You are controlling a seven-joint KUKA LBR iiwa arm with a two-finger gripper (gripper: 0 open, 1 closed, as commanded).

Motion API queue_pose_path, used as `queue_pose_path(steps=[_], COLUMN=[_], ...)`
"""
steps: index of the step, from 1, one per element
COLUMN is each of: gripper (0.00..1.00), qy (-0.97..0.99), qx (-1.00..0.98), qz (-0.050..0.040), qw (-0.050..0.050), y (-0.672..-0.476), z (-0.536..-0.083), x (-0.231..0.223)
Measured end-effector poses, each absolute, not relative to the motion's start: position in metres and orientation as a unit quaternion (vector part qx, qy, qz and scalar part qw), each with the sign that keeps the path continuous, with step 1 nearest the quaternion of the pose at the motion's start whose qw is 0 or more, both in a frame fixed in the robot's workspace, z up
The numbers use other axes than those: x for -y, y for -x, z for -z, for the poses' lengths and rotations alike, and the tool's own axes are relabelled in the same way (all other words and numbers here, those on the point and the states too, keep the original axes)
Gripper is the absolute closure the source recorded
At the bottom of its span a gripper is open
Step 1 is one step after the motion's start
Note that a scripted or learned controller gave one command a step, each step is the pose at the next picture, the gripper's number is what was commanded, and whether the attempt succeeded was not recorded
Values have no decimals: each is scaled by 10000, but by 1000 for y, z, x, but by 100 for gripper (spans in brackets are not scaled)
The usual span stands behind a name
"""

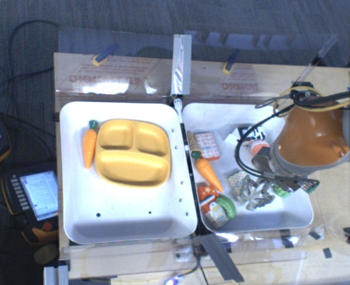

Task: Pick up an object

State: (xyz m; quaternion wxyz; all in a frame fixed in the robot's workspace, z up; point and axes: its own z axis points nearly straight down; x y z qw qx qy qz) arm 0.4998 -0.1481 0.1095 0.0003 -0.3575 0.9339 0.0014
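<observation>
The right bin (pixel 293 218) holds several small items. An orange toy carrot (pixel 208 172) lies near its left wall, below a small patterned box (pixel 205 145). A red item (pixel 207 193) and a green-topped can (pixel 221 209) sit at the front left. My gripper (pixel 258 195) reaches down into the middle of this bin, just right of a crumpled grey-patterned packet (pixel 241 183). The arm's orange band (pixel 311 136) and black cables cover the bin's right half. A green item (pixel 280 189) peeks out beneath the wrist.
The left bin (pixel 127 218) carries a yellow compartment tray (pixel 133 152) and a second carrot (pixel 90 146) along its left side. A black, white and orange object (pixel 255 141) lies at the back of the right bin, partly behind the cables.
</observation>
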Motion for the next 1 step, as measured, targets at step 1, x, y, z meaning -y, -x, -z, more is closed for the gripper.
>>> queue_pose_path(steps=[1], gripper=[100], qy=[3752], qx=[-9269], qz=[28], qw=[31], y=[-579], z=[-91], x=[125])
